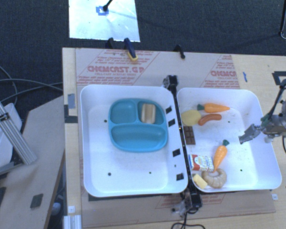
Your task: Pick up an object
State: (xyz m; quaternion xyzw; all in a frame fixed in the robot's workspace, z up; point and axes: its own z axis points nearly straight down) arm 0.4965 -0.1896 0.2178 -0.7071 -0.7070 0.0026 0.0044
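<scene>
One gripper [250,134] hangs over the right bin [262,175].
We cannot tell how its fingers stand; nothing shows between them. Nearest, just left of it, lies a carrot [220,155]; beyond, the left bin's blue tray [133,137].

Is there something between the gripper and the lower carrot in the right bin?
Nothing visible is in the way. The gripper is over the right side of the right bin, and bare white floor lies between it and the lower carrot to its left.

Robotics lab, bench [109,63] (clamped), white bins [93,128], cables
</scene>
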